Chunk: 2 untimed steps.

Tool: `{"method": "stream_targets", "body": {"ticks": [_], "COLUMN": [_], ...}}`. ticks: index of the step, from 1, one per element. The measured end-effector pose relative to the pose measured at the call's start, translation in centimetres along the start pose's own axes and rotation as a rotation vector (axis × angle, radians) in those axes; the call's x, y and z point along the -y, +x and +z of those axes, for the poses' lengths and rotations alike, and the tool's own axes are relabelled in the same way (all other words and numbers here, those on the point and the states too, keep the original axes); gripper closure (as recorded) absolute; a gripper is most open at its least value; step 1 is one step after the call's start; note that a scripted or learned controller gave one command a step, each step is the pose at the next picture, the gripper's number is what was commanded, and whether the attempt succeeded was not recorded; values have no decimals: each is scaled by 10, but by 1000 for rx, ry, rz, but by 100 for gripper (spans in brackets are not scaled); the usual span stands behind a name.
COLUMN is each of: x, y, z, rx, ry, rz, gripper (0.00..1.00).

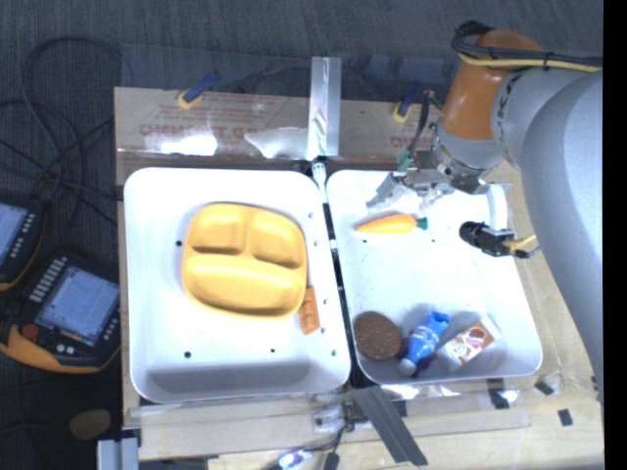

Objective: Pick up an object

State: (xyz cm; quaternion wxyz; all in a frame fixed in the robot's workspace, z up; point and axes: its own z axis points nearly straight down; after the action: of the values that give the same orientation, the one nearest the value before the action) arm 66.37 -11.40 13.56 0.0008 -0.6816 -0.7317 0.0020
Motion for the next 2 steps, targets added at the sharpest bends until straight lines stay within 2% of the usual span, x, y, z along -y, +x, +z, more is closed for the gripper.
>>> {"method": "stream_targets", "body": {"ticks": [1, 2], "x": [12, 11], "y": [16, 16], "z": [47, 37], "rx": [5, 5], "ry": [-10, -15], "rz": [-229, -230], "gripper": [0, 100]}}
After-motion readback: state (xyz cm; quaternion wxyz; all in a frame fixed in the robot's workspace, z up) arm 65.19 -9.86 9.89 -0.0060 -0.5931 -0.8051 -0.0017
